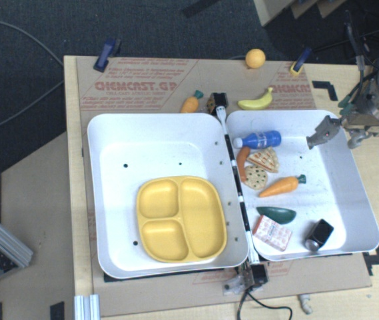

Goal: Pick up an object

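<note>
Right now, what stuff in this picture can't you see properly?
- The gripper, camera view: too blurry and small to tell whether its jaws are open or shut.
- The arm: cut off by the right edge.
- The hot dog: partly hidden by the rim between the bins.
- The red-and-white packet: its print is too small to read.
- The small black object: too small to identify.

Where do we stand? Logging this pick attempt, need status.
Hand at right bin's far edge, nothing seen in it. Carrot, blue bottle, small black object all lying in bin. Path to them open.
</note>
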Tool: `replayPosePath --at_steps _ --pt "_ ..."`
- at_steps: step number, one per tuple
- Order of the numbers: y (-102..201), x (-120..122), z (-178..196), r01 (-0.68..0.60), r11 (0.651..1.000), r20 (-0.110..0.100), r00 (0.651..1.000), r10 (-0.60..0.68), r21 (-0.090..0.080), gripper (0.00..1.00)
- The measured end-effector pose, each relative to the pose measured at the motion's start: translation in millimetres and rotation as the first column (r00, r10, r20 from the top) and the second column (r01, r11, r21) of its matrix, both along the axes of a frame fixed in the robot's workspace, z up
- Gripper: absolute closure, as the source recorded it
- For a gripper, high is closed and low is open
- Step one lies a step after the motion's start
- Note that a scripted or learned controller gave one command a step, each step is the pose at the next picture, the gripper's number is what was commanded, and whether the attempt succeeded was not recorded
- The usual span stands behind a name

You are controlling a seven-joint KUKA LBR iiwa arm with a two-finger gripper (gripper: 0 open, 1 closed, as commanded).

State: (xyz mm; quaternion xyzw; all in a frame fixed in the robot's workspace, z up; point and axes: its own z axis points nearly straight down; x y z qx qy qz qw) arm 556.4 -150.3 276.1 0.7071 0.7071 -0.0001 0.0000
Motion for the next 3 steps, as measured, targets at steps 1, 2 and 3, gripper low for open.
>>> replayPosePath --at_steps 1,2,3 --pt "49 13 -125 -0.001 1.0 -0.004 1.0 0.001 0.002 0.0" --pt "25 37 -189 0.001 1.0 0.003 1.0 -0.001 -0.001 0.0" --pt "29 8 -188 0.001 1.0 0.008 1.0 -0.001 -0.001 0.0"
